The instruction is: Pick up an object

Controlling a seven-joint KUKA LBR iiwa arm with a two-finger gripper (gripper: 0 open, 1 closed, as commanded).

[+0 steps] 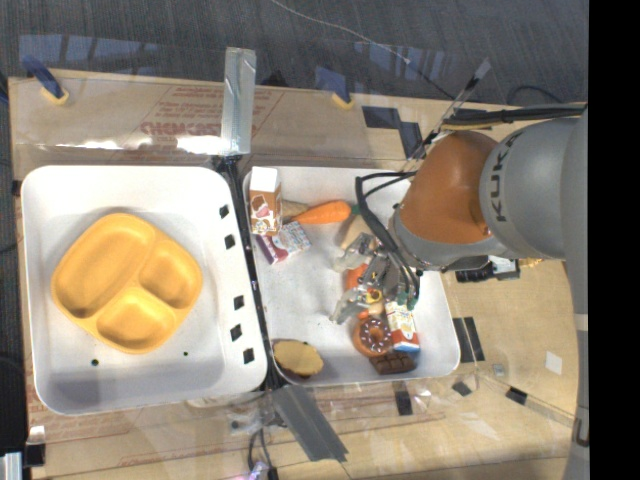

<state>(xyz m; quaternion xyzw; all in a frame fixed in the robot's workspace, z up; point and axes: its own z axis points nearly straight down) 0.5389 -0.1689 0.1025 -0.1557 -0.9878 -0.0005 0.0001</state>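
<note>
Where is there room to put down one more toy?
Bare floor lies in the left bin around the yellow tray, and in the right bin between the carrot and cookie. Near the gripper and donut it is crowded.

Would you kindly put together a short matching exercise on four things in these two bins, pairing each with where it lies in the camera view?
Things:
1. yellow divided tray
2. carrot
3. chocolate doughnut
4. brown bun

Places:
A. top middle of the right bin, just right of a small carton
B. bottom left corner of the right bin
C. in the left bin
D. lower right of the right bin, just below the gripper

Pairs: 1-C, 2-A, 3-D, 4-B
</note>
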